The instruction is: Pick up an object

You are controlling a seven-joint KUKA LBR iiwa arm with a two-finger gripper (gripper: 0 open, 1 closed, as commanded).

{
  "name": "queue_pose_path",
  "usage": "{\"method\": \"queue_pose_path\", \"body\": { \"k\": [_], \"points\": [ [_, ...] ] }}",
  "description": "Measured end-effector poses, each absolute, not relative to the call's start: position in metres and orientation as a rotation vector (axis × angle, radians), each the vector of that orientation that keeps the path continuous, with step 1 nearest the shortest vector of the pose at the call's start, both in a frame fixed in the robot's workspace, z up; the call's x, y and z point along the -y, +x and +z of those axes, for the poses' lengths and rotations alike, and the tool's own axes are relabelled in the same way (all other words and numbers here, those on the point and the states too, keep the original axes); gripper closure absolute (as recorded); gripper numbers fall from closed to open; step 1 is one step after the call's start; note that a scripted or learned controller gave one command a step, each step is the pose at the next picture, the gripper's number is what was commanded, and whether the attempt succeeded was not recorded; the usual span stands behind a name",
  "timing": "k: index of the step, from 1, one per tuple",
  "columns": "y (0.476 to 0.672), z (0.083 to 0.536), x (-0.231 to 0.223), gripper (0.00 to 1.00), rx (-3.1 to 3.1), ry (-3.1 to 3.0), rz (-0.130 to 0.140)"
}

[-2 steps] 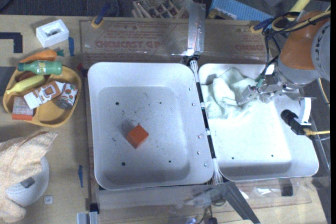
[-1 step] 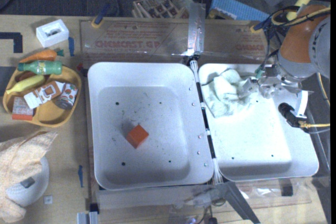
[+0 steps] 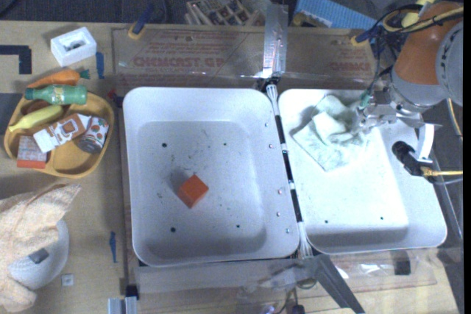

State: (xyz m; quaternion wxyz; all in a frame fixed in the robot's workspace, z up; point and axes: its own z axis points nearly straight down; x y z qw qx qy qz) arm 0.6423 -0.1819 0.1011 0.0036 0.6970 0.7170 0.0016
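Starting at the jaws: down low toward the upper right of the frame, right up against the right-hand edge of the crumpled pale cloth (image 3: pixel 330 133) in the right bin (image 3: pixel 383 224). Can't tell apart from together, too blurry and tangled up with the wrist hardware. No calling it on touching versus just hovering either. Makes sense as a spot to go for, probably: soft, bunched up, plenty of folds to pinch, and closest to the arm (image 3: pixel 425 62) reaching in from the right. Lying in the upper left part of that bin, near the divider, well clear of the bin's lower half. Other candidate for the pick: small orange block (image 3: pixel 193 190), alone on the floor of the left bin (image 3: pixel 140 158), a bit below centre, well apart from the cloth and from every wall. Easy open target, but a longer reach over the rim between the bins. Nothing really blocking, apart from maybe that rim and the clear plastic panel (image 3: pixel 191 59) along the back. Off to the left on the surface (image 3: pixel 92 268): yellow bowl (image 3: pixel 77 167) with a green bottle (image 3: pixel 57 94), a banana (image 3: pixel 33 118) and some packets, small white box (image 3: pixel 73 45) above it, beige towel (image 3: pixel 33 220) at lower left. All out of the way, no part in this.
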Motion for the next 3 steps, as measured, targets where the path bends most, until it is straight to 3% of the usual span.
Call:
{"method": "queue_pose_path", "body": {
  "k": [1, 2, 3],
  "points": [
    [0.642, 0.101, 0.182, 0.0, -2.248, 2.184, 0.005],
    [0.668, 0.101, 0.217, 0.0, -2.29, 2.169, 0.004],
    [0.66, 0.088, 0.144, 0.0, -2.324, 2.106, 0.007]
  ]
}}
